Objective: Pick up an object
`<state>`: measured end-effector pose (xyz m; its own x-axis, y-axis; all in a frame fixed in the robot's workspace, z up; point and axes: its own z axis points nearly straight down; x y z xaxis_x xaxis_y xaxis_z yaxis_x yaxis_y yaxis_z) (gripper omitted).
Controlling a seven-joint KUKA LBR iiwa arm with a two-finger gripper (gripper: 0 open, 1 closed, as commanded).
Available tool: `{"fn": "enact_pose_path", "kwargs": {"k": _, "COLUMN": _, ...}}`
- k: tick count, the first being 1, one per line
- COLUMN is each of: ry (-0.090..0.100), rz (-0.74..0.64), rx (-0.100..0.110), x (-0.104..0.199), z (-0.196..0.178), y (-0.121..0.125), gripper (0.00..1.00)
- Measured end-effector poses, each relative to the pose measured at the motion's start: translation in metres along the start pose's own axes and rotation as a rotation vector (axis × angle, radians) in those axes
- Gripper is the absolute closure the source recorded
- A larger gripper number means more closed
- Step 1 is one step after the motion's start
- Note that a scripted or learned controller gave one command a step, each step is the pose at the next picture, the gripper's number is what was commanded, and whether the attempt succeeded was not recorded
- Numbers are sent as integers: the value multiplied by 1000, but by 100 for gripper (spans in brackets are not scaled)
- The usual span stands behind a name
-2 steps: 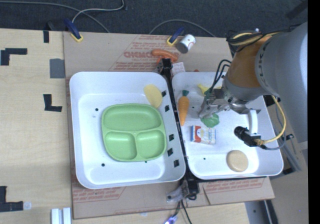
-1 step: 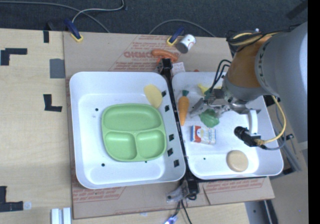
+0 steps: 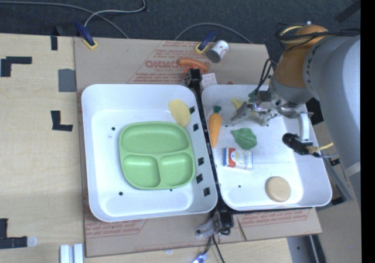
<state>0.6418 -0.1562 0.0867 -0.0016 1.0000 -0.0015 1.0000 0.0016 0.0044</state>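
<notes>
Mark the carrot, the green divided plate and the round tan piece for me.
carrot (image 3: 214, 127): camera view, middle of its orange body.
green divided plate (image 3: 153, 134): camera view, top compartment.
round tan piece (image 3: 278, 188): camera view, centre of its face.

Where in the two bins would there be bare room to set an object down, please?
In the left bin, bare floor runs around the green divided plate, widest along the near edge. In the right bin, there is a free patch between the small carton and the tan round piece. It is crowded around the carrot, green leafy piece and gripper.

Smooth, matt green plastic plate (image 3: 157, 156) in a glossy white plastic bin (image 3: 94, 156) — on brown cardboard (image 3: 158, 62).
</notes>
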Motion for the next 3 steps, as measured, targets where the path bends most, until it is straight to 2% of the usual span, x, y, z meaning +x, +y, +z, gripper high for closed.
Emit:
{"fn": "enact_pose_path", "kwargs": {"k": 1, "ry": 0, "rz": 1, "rx": 2, "x": 33, "z": 0, "y": -45, "gripper": 0}}
{"fn": "enact_pose_path", "kwargs": {"k": 2, "ry": -1, "rz": 1, "rx": 1, "x": 33, "z": -10, "y": -45, "gripper": 100}}
{"fn": "enact_pose_path", "kwargs": {"k": 3, "ry": -1, "rz": 1, "rx": 2, "x": 33, "z": -10, "y": -45, "gripper": 0}}
